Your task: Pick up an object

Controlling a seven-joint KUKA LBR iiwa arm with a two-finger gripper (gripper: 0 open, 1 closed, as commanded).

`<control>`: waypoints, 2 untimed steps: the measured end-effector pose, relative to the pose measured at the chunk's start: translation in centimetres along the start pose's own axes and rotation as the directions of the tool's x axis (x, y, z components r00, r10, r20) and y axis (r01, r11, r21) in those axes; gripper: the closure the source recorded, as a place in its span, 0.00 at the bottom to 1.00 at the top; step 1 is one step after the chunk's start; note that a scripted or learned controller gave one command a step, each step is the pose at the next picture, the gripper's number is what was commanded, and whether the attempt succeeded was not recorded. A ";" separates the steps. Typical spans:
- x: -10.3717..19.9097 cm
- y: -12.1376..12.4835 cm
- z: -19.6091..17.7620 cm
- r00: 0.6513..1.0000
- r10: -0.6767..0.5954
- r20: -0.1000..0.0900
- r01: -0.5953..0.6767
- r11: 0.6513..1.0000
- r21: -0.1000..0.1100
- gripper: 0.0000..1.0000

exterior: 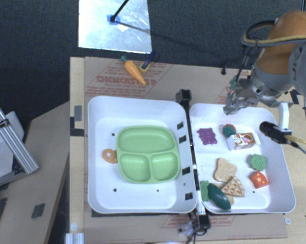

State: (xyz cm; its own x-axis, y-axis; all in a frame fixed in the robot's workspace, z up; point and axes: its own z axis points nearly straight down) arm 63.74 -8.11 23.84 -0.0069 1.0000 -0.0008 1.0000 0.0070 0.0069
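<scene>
Pretzel [109, 156] and green tray [147, 154] sit in the left bin [100, 112], toys like the grapes [207, 135] and box [241, 141] lie untouched in the right bin [283, 193], and the end effector [235, 105] hovers above its far edge, nothing visibly between its fingers, grip unclear, so the pick looks yet to come.

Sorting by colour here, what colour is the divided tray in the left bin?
Light green tray, seen clearly in the camera view.
</scene>
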 end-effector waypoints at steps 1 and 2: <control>1.1 3.0 2.5 1.000 0.001 0.000 -0.001 1.000 0.003 1.00; 1.6 2.1 1.2 1.000 0.002 0.000 -0.002 1.000 0.004 1.00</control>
State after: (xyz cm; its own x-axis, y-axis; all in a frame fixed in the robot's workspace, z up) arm 65.82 -6.52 22.64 -0.0053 1.0000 -0.0009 1.0000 0.0053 0.0026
